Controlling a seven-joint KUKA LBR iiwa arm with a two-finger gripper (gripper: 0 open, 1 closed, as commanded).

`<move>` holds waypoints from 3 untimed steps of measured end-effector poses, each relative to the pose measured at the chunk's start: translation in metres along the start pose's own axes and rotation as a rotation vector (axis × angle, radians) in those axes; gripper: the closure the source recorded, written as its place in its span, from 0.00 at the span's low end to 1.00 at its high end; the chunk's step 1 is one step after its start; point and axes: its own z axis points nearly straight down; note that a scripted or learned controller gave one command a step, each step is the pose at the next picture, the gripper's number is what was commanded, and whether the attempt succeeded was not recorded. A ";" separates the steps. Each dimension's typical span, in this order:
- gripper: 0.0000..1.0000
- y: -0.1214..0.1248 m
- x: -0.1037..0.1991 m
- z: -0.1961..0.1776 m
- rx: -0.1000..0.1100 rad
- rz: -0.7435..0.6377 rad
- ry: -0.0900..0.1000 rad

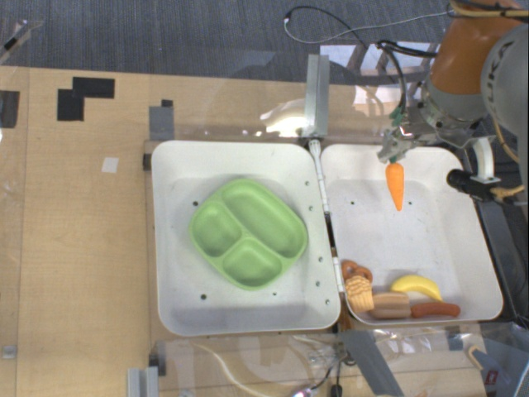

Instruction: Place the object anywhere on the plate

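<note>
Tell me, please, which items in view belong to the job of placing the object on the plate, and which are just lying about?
Belonging to the job:
- carrot, hanging from the end effector above the right bin
- green plate in the left bin

Just lying about, at the right bin's near edge:
- banana
- sausage
- ice cream cone
- tan block

An orange carrot (396,185) hangs tip-down, apparently pinched at its top; a green three-compartment plate (248,233) lies flat in the left bin.
</note>
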 end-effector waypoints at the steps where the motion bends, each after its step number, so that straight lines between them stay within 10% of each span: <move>1: 1.00 0.018 0.078 0.017 0.000 -0.107 0.002; 3: 1.00 -0.023 0.196 0.017 0.001 -0.205 0.003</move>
